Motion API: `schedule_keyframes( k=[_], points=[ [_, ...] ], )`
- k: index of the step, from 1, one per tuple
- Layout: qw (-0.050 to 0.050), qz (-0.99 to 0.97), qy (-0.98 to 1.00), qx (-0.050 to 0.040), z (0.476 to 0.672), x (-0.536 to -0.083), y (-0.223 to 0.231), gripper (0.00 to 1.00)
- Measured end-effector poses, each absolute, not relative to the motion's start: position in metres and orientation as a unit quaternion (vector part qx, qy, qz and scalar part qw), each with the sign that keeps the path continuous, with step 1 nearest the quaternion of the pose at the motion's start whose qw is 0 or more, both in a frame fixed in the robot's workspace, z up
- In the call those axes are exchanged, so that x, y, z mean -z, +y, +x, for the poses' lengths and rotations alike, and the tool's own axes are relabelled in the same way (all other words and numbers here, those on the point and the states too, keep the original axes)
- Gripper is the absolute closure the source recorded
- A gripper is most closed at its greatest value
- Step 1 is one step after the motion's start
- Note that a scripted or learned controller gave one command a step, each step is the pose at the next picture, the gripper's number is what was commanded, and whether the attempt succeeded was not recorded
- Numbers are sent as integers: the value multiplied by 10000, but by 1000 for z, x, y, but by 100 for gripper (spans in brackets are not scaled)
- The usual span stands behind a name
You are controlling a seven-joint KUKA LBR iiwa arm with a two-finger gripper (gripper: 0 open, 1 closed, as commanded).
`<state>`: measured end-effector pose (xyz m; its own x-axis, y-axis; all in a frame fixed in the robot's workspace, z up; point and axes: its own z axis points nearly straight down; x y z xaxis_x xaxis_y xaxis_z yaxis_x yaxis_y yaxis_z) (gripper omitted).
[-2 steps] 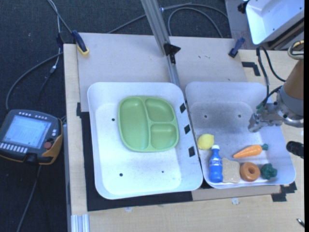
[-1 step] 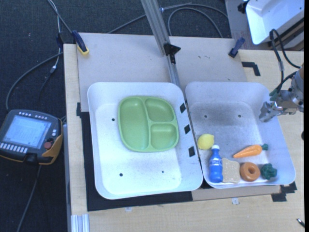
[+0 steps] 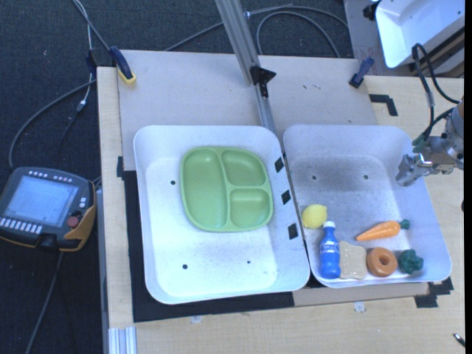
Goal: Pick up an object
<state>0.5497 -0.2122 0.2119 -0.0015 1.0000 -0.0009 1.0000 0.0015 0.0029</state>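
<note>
Dark carpet is surrounding a pale bench [image 3: 192, 98] where two shallow white bins are sitting side by side, and the action is gathering over the right bin [image 3: 346, 161]. Taking the lemon [image 3: 314, 214] as the landmark: the blue bottle [image 3: 329, 251] is lying just below it, the slice of bread [image 3: 352, 260] is touching that bottle's far side, the doughnut [image 3: 382, 262] and a green broccoli piece [image 3: 410, 260] are trailing off further right, and the carrot [image 3: 379, 231] is resting to the right of the lemon, a little lower. Up and well to the right of the lemon, the gripper [image 3: 410, 169] is hovering at the bin's right rim, carrying nothing, and I cannot tell how it is set. Far left of the lemon, a green divided plate [image 3: 226, 189] is lying in the left bin [image 3: 158, 198]. These all look like light, stiff, smooth toy foods, so slipping seems the worry. The carrot looks friendliest: pinching across its thick middle should be holding best
</note>
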Motion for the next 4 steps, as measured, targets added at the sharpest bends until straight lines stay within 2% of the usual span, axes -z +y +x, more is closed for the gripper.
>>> schedule_keyframes(
  k=[1,3,4],
  points=[
    [-15,7053,7089,-4,554,-204,-161,100],
    [5,7047,7095,-18,561,-222,-43,100],
    [-6,7046,7096,-9,568,-213,14,100]
  ],
)
